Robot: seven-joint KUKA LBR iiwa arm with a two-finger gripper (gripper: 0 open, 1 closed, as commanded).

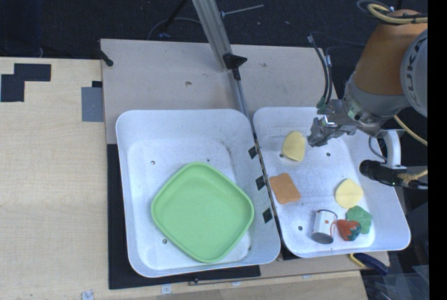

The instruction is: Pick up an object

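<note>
Wedge (pixel 295 146), pale yellow, lies just to the camera's left of my end effector (pixel 323 131) and a little toward the near edge, in the far half of the right bin (pixel 401 236). It looks close to touching, though at this slant I cannot tell whether there is a gap, nor how high I hang over it. Its long axis runs roughly far-to-near, with the pointed end up toward the far wall. Nothing is between my end effector's tips as far as I can see; whether it is spread wide or drawn narrow, I cannot tell.

Other candidates sit further off toward the near wall: an orange block (pixel 285 188) by the divider, a yellow disc (pixel 348 193), a green piece (pixel 360 216) touching a red piece (pixel 348 228), and a small can (pixel 322 227) on its side just beside them.

Bin floor is flat, white, probably smooth. Room around the wedge is fair on all sides. The left bin (pixel 133 145) holds a green plate (pixel 202 211), well apart from me.

Judgement: the wedge is the nearest pick; a short shift left and a descent would do it.
</note>
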